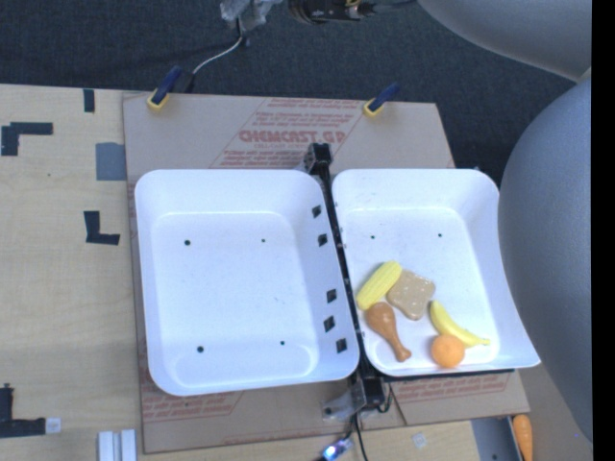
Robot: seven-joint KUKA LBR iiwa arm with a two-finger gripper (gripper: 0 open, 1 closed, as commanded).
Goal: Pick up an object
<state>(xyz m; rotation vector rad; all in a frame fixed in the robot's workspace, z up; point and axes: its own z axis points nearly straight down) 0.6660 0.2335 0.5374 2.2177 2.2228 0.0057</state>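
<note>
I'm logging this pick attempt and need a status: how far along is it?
Nothing looks done yet. The corn, toast slice, drumstick, banana and orange all lie in the right bin. The gripper sits at the top of the view, beyond the bins, with nothing visibly between its fingers. Reaching in, grasping and lifting an object remain.

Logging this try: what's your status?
End effector up top, off the bins. Corn, toast, drumstick, banana, orange clustered in right bin. Nothing blocking.
</note>
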